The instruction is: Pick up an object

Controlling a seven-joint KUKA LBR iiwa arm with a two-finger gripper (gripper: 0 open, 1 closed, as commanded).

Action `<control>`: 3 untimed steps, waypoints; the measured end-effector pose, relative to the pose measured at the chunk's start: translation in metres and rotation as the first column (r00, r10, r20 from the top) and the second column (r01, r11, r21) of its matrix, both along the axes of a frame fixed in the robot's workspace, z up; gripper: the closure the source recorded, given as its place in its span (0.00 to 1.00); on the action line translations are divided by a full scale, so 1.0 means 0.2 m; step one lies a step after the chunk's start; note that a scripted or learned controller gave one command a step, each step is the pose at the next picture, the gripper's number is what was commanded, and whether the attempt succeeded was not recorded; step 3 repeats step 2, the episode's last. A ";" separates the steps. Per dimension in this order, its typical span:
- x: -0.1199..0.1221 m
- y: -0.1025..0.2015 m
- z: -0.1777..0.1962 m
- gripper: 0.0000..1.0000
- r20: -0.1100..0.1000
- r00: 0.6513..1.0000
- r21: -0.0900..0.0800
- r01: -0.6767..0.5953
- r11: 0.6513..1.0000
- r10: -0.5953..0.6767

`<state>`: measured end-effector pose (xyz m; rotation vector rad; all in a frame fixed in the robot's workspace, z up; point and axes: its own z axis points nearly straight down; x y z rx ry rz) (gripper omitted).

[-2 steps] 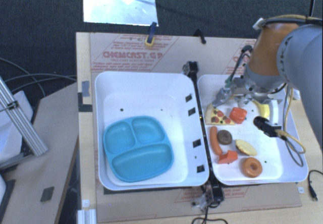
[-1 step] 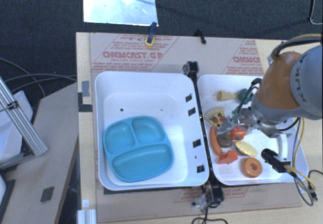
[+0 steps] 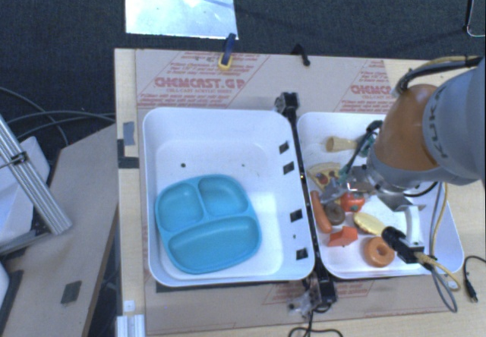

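My gripper point(image 3: 336, 194) reaches down into the right bin point(image 3: 448, 248), near its left half. Right beside it lies a small red round toy point(image 3: 352, 202), partly covered by the gripper. An orange carrot-like piece point(image 3: 320, 212) lies just to its left, along the bin's left wall. Below are a red chunk point(image 3: 343, 237), a yellow banana-like piece point(image 3: 367, 222) and an orange donut point(image 3: 377, 252). A pizza slice point(image 3: 325, 174) and a beige piece point(image 3: 342, 144) lie farther back. The grey arm with its orange band point(image 3: 406, 134) hides the bin's right middle.
The left bin point(image 3: 220, 138) holds a blue divided plate point(image 3: 207, 222) at its front left. A black divider with clips point(image 3: 300, 191) runs between the bins. A yellow cable point(image 3: 440, 271) hangs over the right bin's front corner.
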<state>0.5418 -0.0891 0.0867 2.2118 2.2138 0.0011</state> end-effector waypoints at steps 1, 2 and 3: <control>0.00 0.00 0.05 1.00 0.001 1.000 0.003 0.001 1.000 -0.001; 0.12 0.42 0.52 1.00 0.003 1.000 0.012 -0.013 1.000 0.013; 0.12 0.42 0.52 1.00 0.003 1.000 0.012 -0.013 1.000 0.013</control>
